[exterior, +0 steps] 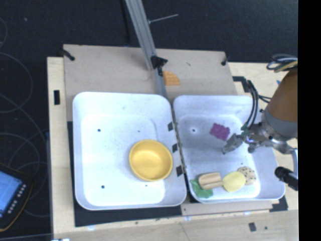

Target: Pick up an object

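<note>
Grey metal two-finger gripper is hovering over the right white bin, fingers spread apart and gripping nothing, so the pick is not yet done. Nearest it, the small purple block is lying flat just beside the fingertips, its long axis running roughly left-right, tilting slightly downward toward the arm.
</note>
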Tool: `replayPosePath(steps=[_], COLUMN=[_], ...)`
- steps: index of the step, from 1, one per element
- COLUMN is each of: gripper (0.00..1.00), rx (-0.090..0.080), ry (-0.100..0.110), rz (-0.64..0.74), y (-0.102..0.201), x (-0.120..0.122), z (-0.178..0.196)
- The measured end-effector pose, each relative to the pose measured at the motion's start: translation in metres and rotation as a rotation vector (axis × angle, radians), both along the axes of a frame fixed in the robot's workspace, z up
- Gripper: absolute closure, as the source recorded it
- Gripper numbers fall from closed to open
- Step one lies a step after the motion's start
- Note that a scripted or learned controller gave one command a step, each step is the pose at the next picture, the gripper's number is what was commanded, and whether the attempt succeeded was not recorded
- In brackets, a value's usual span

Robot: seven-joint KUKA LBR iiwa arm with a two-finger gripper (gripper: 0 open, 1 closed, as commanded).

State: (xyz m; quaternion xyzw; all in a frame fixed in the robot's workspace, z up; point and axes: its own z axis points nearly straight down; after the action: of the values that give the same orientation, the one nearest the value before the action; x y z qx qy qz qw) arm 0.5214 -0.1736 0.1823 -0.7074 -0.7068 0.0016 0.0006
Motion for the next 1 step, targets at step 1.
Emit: replayPosePath(steps=[1], gripper=[0.0], rx=[0.001], ry=[0.002], rz=[0.0], y=[-0.0041], x=[0.0041], z=[-0.0613])
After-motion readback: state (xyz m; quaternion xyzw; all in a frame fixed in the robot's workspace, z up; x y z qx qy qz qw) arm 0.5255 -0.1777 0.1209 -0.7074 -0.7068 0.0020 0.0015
